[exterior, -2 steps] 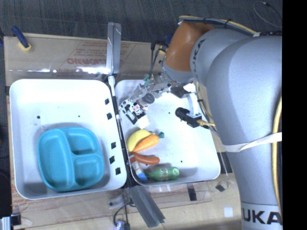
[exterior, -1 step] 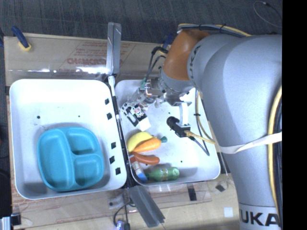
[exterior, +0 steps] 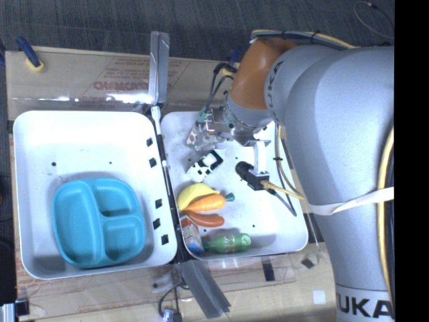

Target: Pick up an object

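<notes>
1. The gripper (exterior: 203, 131) is seen low over the far left corner of the right bin (exterior: 285, 230), close to the wall shared with the left bin (exterior: 40, 146). The step in hand is judged to be the descent onto an object.
2. Whether the gripper is open or closed cannot be told, since its tip is masked by the wrist and cabling. Nothing can be seen to be held.
3. The likeliest target is taken to be the small black-and-white block (exterior: 205, 166). It lies on the bin floor just beside the gripper, on the side nearer the front wall, apart from the other items.
4. For a clean grasp, the gripper should be centred over the block before it is lowered, so that the block is straddled rather than pushed along the smooth floor.
5. Care should be taken with the dividing wall, which is near. An approach from that side is likely to be blocked.
6. Further toward the front wall, a banana (exterior: 194, 193) and a carrot (exterior: 209, 202) are found touching each other, and a green bottle (exterior: 228, 242) lies on its side by that wall. These are well apart from the gripper and are better left undisturbed.
7. In the left bin a blue tray (exterior: 99, 221) lies flat, and it is not thought to be concerned in this attempt.
</notes>
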Tool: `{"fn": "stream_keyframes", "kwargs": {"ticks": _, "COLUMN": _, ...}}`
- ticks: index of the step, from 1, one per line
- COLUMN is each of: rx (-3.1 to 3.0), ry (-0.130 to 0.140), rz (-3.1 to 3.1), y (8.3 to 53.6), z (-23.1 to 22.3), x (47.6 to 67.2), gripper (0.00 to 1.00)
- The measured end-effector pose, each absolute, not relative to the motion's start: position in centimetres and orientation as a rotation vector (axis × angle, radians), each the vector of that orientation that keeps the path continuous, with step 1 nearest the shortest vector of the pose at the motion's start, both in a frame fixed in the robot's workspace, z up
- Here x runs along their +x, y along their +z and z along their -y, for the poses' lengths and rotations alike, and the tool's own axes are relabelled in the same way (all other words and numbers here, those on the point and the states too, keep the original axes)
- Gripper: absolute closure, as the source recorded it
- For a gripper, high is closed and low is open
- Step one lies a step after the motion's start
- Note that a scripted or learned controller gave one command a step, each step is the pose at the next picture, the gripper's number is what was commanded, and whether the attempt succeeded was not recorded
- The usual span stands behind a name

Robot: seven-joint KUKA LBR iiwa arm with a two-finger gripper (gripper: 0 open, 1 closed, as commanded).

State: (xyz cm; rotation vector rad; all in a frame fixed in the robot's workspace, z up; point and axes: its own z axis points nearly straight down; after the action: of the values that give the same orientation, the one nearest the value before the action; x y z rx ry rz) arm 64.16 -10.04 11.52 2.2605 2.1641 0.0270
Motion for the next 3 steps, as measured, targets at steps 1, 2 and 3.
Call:
{"fn": "stream_keyframes", "kwargs": {"ticks": 1, "rx": 2.258, "ry": 0.029, "rz": -2.164, "y": 11.5, "z": 10.0, "x": 64.2, "gripper": 0.0}}
{"fn": "stream_keyframes", "kwargs": {"ticks": 2, "rx": 2.262, "ry": 0.0, "rz": -2.182, "y": 9.1, "z": 10.9, "x": 60.5, "gripper": 0.0}}
{"fn": "stream_keyframes", "kwargs": {"ticks": 3, "rx": 2.123, "ry": -0.003, "rz": -2.322, "y": 8.9, "z": 9.4, "x": 55.1, "gripper": 0.0}}
